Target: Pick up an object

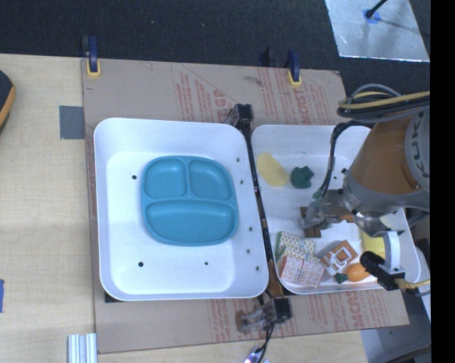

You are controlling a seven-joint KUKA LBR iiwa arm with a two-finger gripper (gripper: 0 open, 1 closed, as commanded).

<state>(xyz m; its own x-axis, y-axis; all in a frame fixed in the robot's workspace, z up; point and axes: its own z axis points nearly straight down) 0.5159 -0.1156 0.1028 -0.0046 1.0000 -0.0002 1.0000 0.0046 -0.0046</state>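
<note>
Cardboard-topped bench point(174, 89) w/ 2 white bins point(121, 278), dark floor point(174, 13).

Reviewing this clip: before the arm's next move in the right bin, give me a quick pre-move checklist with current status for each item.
1. End effector positioned over the right bin: ok.
2. Grasp confirmed on an object: cannot tell; the wrist hides the tip.
3. Yellow item and green item lie apart from the end effector: ok.
4. Patterned packets sit crowded at the near edge, touching each other: not ok for a clean single pick.
5. Blue divided plate flat in the left bin: ok.
</note>
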